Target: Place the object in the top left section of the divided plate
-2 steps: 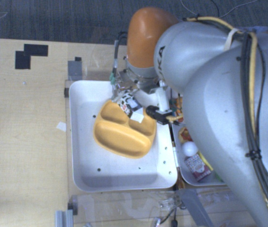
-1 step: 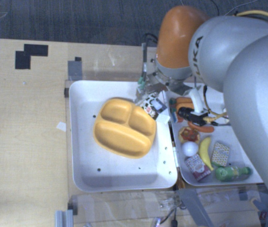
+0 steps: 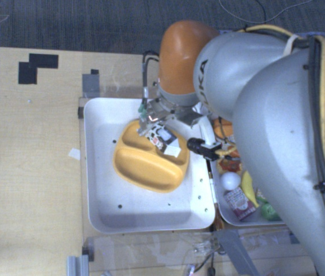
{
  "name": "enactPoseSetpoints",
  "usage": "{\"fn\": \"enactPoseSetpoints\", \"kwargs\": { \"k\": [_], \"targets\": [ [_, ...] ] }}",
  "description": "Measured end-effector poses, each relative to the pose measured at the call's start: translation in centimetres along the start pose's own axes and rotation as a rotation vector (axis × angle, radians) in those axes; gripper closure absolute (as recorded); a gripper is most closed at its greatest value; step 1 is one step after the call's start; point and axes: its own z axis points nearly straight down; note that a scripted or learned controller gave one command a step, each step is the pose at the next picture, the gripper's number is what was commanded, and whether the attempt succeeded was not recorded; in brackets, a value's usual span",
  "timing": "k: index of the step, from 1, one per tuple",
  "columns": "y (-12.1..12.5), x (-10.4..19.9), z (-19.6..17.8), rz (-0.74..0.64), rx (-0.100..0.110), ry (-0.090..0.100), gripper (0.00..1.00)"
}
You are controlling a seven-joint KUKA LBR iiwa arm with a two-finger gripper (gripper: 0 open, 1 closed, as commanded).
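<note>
Yellow divided plate (image 3: 150,164): centre of left bin (image 3: 102,206). Gripper (image 3: 158,132): over plate's far edge, finger state cannot tell. Right bin (image 3: 227,211): white ball (image 3: 229,180), banana (image 3: 249,187), assorted items.

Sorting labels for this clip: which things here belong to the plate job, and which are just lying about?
Job: yellow divided plate, left bin, tool.
Lying about, in right bin: white ball, banana, red packet, green item.

text: partial white letters, unreadable | on: grey arm (image 3: 225,85) housing beside orange band (image 3: 182,56)
</note>
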Motion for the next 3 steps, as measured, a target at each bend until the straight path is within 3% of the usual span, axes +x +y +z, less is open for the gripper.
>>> {"fn": "enactPoseSetpoints", "kwargs": {
  "k": [1, 2, 3],
  "targets": [
    [-4.8, -3.1, -4.4, -0.101, -0.002, -0.001, 1.00],
    [1.4, 3.0, -2.9, -0.138, -0.001, 0.000, 1.00],
    [-1.4, -1.3, -4.8, -0.249, -0.002, -0.001, 1.00]
  ]
}}
